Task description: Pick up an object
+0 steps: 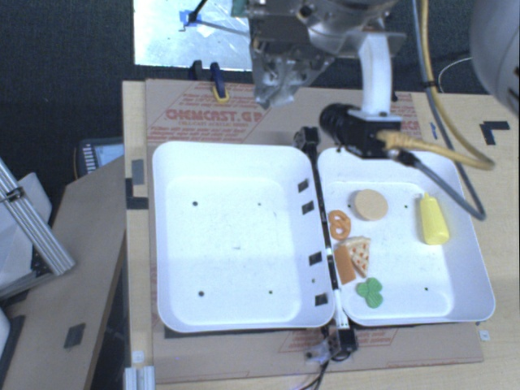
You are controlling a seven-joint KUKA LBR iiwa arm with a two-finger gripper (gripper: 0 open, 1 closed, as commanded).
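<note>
The gripper (272, 94) hangs above the bench behind the left bin (175, 218); whether it is released or clenched cannot be told, and nothing is seen in it. In the right bin (463, 299) lies a yellow bottle (433, 218), lengthwise front to back, cap pointing rearward.

We see two white bins, the left bin (231, 234) and the right bin (455, 283), both of smooth plastic with a soft sheen. They rest on a matt cardboard sheet (207, 116) printed in red, over the pale wood-look desk (101, 218). The yellow mustard bottle (433, 218) looks glossy plastic (like the green leaf toy (370, 292)). The gripper (272, 75) housing shows dull grey metal.
</note>
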